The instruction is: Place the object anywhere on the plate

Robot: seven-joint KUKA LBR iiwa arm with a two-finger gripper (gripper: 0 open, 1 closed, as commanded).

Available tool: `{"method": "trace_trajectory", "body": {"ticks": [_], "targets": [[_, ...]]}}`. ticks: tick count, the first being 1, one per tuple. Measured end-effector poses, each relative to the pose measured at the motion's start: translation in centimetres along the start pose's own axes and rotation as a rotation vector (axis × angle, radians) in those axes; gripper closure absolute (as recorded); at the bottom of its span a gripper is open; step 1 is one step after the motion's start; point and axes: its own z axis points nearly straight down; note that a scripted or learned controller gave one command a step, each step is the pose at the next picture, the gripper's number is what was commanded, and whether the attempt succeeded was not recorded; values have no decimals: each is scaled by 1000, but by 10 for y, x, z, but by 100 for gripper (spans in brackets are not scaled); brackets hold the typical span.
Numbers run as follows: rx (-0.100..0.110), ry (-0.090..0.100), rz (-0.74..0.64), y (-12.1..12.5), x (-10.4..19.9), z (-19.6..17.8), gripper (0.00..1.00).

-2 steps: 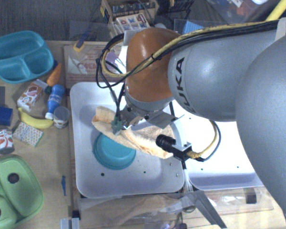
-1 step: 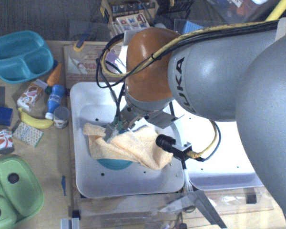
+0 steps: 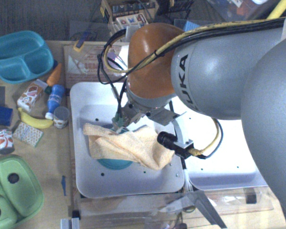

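Note:
A cream-yellow towel (image 3: 128,146) lies crumpled across the middle of the left bin (image 3: 86,175). It covers most of a blue plate (image 3: 115,164), of which just the front rim peeks out below the cloth. My gripper (image 3: 119,124) hangs from the orange-banded wrist (image 3: 150,61) and comes down onto the towel's far edge, touching or very nearly touching the cloth. The wrist hides the bin's back part.
Left of the bins lie a blue divided tray (image 3: 19,56), a banana (image 3: 34,119), a blue bottle (image 3: 54,99), a small can (image 3: 61,116) and a green dish (image 3: 12,190). The right bin (image 3: 229,171) sits under my arm. A black cable plug (image 3: 174,144) hangs over the towel.

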Motion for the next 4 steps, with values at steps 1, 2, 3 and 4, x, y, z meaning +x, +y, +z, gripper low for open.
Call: {"method": "trace_trajectory", "body": {"ticks": [1, 2, 3, 4], "targets": [[4, 0, -254, -6, -74, -210, 100], [6, 1, -227, 21, -138, -45, 100], [7, 2, -12, 2, -164, 41, 100], [-10, -8, 87, 21, -72, 128, 100]]}}
